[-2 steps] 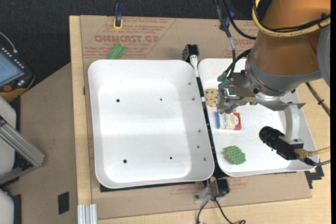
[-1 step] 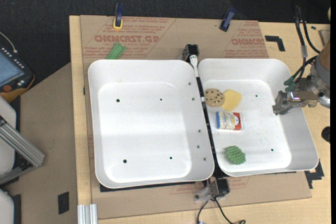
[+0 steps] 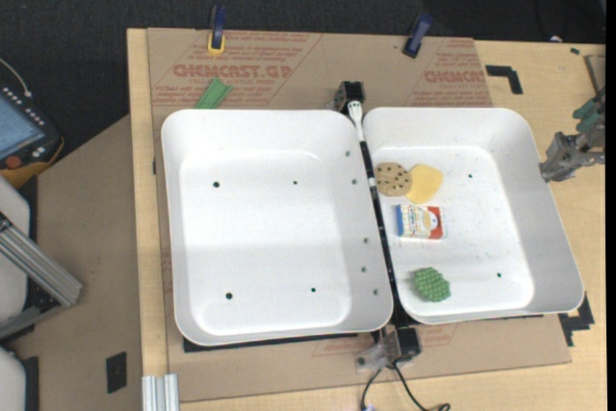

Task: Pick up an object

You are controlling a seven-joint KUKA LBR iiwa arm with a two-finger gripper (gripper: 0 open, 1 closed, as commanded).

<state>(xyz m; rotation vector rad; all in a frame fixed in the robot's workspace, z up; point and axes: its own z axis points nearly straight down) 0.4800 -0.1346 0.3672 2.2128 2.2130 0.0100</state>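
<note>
Several small objects lie in the right bin [image 3: 500, 140], near its left wall: a round brown cookie [image 3: 390, 177], a yellow chip-like piece [image 3: 424, 183] touching it, a small white, blue and red packet [image 3: 420, 222] below them, and a green bumpy ball [image 3: 431, 284] toward the front. My gripper [image 3: 568, 154] shows at the right edge of the view, beside the right bin's right rim, apart from all the objects. Nothing is seen held in it.
The left bin [image 3: 260, 226] sits beside the right one on a brown cardboard sheet [image 3: 289, 63]. A green strip [image 3: 212, 93] lies on the cardboard behind the left bin. Blue clamps [image 3: 218, 29] hold the board's far edge.
</note>
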